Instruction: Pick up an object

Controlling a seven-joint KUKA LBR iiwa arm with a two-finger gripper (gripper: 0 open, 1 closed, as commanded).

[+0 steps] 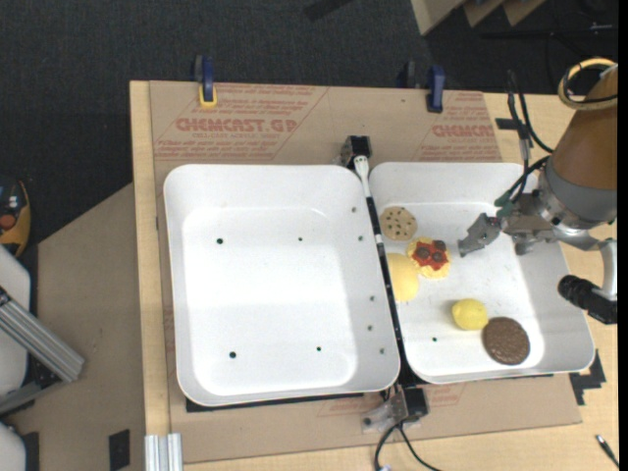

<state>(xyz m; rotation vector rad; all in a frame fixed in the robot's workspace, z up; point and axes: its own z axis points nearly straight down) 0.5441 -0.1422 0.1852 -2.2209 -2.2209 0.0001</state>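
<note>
Camera view: I see the gripper (pixel 478 235) at centre right, over the right bin (pixel 549 353), fingers apart, grasping nothing; the red-and-yellow toy (pixel 430 256) lies just left of it.

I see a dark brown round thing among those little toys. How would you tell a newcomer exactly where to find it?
Start at the right-hand white bin, the one the arm reaches into. Go to its near corner, closest to the camera, where a flat disc lies just beside a yellow ball. That dark brown disc is the darkest piece there; the other round flat piece, a pale speckled cookie, lies at the far side by the divider.
</note>
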